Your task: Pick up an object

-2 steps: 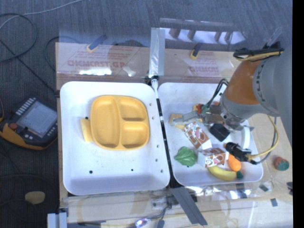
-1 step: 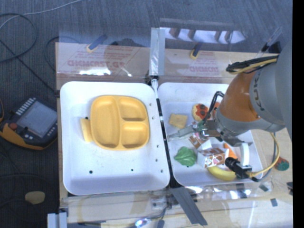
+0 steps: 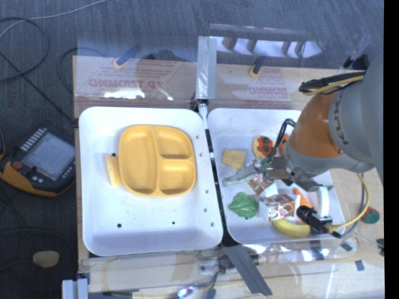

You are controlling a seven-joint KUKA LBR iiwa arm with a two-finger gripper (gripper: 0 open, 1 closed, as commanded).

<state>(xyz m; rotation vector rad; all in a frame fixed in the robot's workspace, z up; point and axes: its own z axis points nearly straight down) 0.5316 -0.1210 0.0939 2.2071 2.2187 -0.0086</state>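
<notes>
gripper (image 3: 240, 174) low in right bin (image 3: 324, 242), tan piece (image 3: 234, 159) just beside

Robotics laboratory or test cell. Evidence: grey industrial arm (image 3: 349, 129) with orange band reaching in over a table (image 3: 149, 83) that carries two shallow white bins, left bin (image 3: 93, 217) and right bin (image 3: 234, 226), set side by side; handheld control pendant (image 3: 37, 162) with screen lying on dark grey carpet (image 3: 37, 55) at the left; loose black and white cables (image 3: 31, 48) trailing across the floor; metal frame parts (image 3: 265, 42) and clamps at the bins' edges; toy food pieces as test items, among them a plastic banana (image 3: 290, 228) and a yellow compartment tray (image 3: 156, 159).
</notes>
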